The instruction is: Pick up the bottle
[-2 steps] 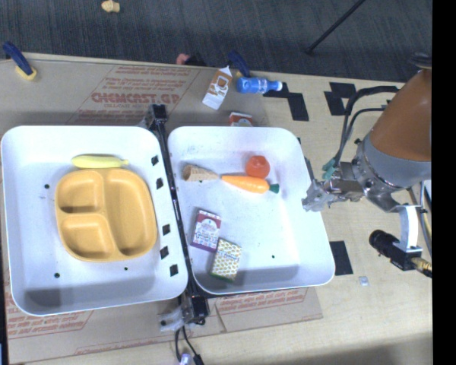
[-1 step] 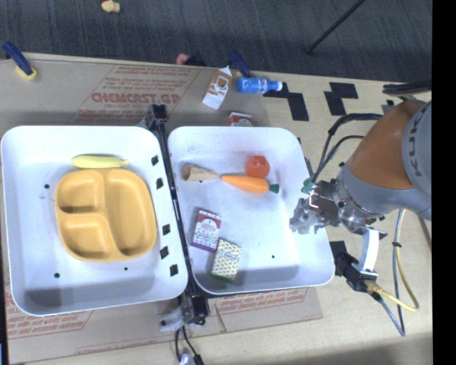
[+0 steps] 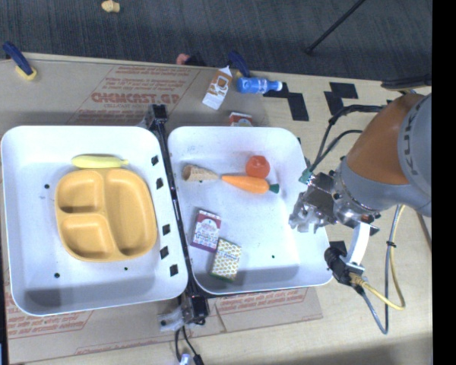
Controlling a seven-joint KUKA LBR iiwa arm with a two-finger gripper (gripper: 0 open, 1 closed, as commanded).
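Nearest the camera, at the front of the right bin (image 3: 289, 139), lie two small cartons: a pale patterned box (image 3: 226, 259) and, just behind it and touching it, a dark red box (image 3: 206, 230). To the right, over that bin's right rim, hangs the gripper (image 3: 308, 213) at the end of the grey arm (image 3: 380, 166); whether its jaws are open or closed cannot be told, and nothing shows between them. A yellow cable (image 3: 384, 291) trails from the wrist across the counter (image 3: 410, 310).

In the left bin (image 3: 15, 204) sits a yellow divided tray (image 3: 105, 213), with a banana (image 3: 99, 161) just behind it.

Farther back in the right bin lie a carrot (image 3: 245, 183), a red tomato (image 3: 258, 166) just behind it, and a tan cone-like piece (image 3: 200, 175) to its left.

Beyond the bins, on the cardboard at the counter's far edge, lies the bottle (image 3: 252, 86), blue, on its side, well apart from the gripper. A small carton (image 3: 217, 89) lies just left of it.
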